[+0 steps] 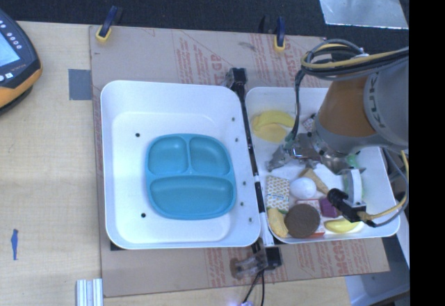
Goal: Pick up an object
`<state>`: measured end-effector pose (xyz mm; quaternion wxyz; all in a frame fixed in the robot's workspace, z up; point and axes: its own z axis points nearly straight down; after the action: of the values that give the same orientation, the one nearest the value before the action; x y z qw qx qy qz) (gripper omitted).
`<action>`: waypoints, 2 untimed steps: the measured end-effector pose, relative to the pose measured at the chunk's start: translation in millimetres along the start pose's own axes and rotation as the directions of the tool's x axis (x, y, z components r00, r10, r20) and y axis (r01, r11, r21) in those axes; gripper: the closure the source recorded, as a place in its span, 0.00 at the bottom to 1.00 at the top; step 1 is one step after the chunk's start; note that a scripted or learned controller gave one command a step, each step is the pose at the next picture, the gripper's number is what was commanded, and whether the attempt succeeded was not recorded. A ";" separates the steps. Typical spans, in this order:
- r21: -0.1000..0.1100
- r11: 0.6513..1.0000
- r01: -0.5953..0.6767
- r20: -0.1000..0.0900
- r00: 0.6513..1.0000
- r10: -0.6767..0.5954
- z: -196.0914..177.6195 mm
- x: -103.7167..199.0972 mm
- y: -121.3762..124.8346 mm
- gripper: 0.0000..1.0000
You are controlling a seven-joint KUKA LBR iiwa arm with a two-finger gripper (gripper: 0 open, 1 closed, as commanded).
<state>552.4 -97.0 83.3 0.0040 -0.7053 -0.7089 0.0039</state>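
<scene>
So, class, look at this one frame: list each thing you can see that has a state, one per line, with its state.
blue divided plate: lying flat in the left bin, nothing on it
yellow piece: lying in the right bin, apart from the pile
white ball: resting in the pile
brown disc: lying flat near the front wall
arm: reaching down over the right bin

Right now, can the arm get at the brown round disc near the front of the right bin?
Probably yes. The brown disc lies on top of the pile, uncovered, just below the arm's wrist. The white ball and yellow pieces crowd it, so a clean grasp is uncertain.
</scene>
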 end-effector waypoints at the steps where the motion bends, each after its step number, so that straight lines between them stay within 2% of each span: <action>1: -0.013 1.000 0.001 0.001 1.000 -0.001 -22.5 -5.8 85.9 0.00; 2: 0.001 1.000 0.002 -0.001 1.000 -0.002 -7.0 2.1 103.5 0.00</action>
<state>656.0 -94.4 89.2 0.0044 -0.7047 -0.7095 0.0040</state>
